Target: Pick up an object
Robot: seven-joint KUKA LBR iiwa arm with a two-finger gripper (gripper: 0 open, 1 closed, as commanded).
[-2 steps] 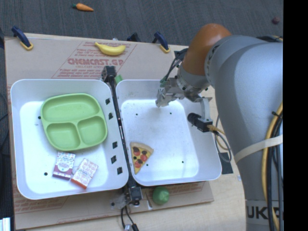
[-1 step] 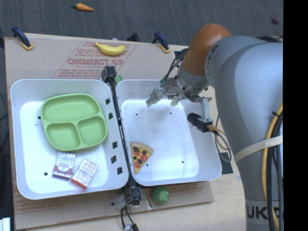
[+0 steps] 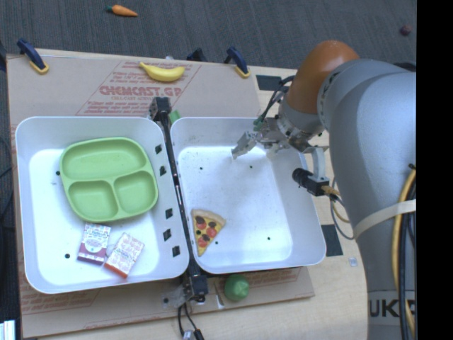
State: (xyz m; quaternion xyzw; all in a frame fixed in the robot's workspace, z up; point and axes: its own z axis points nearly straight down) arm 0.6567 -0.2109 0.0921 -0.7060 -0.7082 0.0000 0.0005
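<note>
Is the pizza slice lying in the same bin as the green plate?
No, the pizza slice lies in the right bin, while the green plate sits in the left bin.

Plastic, cardboard and painted metal.
Both bins (image 3: 42, 261) look like smooth white plastic with a soft sheen; the green tray (image 3: 106, 176) is matt plastic. Printed brown cardboard (image 3: 106, 91) lies flat and dull beneath. The arm (image 3: 375, 140) wears glossy grey paint, its band (image 3: 322, 69) shiny orange.

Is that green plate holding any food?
No. The green plate lies flat in the left bin, and all three of its sections show bare green. The two small packets lie beside it.
</note>
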